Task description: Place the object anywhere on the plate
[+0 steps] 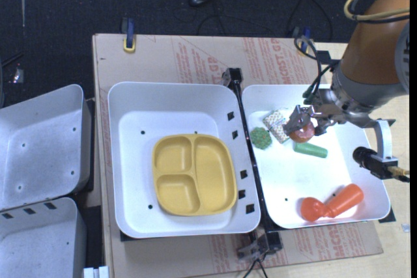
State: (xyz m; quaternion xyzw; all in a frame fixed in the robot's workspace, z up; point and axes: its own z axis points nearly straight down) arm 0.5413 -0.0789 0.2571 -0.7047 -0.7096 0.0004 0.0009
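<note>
A yellow divided plate (194, 174) lies in the left bin (124, 140). My gripper (303, 127) hangs over the upper middle of the right bin (374, 159), well to the right of the plate. A small red round object (302, 135) sits between its dark fingers, partly hidden by them, and the gripper is shut on it. Whether the red object is lifted off the bin floor is unclear.
In the right bin, a patterned packet (276, 124) and a green ball (260, 137) lie left of the gripper. A green cylinder (310, 150) sits just below it. An orange bottle-shaped object (331, 202) lies near the front. A black divider (246, 153) separates the bins.
</note>
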